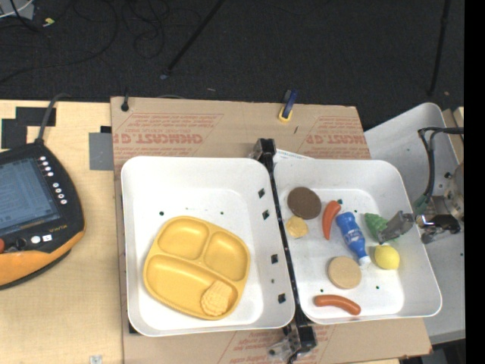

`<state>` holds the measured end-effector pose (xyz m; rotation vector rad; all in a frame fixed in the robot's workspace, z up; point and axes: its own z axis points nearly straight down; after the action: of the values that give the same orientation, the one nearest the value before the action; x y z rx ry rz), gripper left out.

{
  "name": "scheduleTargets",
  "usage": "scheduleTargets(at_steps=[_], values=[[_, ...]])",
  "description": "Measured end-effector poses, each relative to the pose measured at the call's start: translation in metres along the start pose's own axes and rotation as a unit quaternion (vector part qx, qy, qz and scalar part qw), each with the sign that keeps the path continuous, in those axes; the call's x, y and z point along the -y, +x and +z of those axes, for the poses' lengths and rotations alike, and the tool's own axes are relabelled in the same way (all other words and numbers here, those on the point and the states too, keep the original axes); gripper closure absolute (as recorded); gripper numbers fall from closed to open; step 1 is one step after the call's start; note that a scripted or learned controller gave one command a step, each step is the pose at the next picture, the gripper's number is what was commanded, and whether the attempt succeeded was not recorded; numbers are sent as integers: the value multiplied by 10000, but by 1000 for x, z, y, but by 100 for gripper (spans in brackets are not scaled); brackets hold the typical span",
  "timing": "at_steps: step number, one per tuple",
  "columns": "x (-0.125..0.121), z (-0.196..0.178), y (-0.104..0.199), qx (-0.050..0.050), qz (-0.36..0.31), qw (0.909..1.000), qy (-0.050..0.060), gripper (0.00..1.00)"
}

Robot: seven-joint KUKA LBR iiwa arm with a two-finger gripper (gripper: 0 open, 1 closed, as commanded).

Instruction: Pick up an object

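A: Lying in the right bin (413, 203): a brown disc (304, 201) at the upper left, a small yellow piece (297, 227) just below it, an orange-red carrot (330, 218) beside those, tilted.

B: And the blue one?

A: Blue bottle (352, 236), white cap pointing to the bin's near side, just right of the carrot. A tan round biscuit (345, 272) sits below its cap. A red sausage (337, 303) lies along the near wall. A yellow lemon (387, 258) rests right of the bottle's cap, a green item (376, 223) above it.

B: Claw?

A: The claw (400, 226) reaches in from the right edge, over the right wall of the bin, its dark tip next to the green item and above the lemon. Whether the fingers are spread or closed, I cannot tell; nothing is seen between them.

B: Left bin?

A: Left bin (189, 177) holds a yellow divided tray (186, 260) with a yellow corn cob (215, 300) in its lower right compartment. The bins touch along a black divider (276, 233).

B: Surroundings?

A: Both sit on cardboard (227, 131) on the table (61, 309). An orange-rimmed control pendant (30, 211) lies well left. A blue and yellow clip (287, 106) is on the cardboard's far edge.
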<state>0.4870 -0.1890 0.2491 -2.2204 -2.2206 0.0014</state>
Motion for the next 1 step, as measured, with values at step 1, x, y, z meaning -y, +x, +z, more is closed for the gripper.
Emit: scheduleTargets(at_steps=[1], values=[[0, -10, -1, -4, 1, 10000, 7, 100]])
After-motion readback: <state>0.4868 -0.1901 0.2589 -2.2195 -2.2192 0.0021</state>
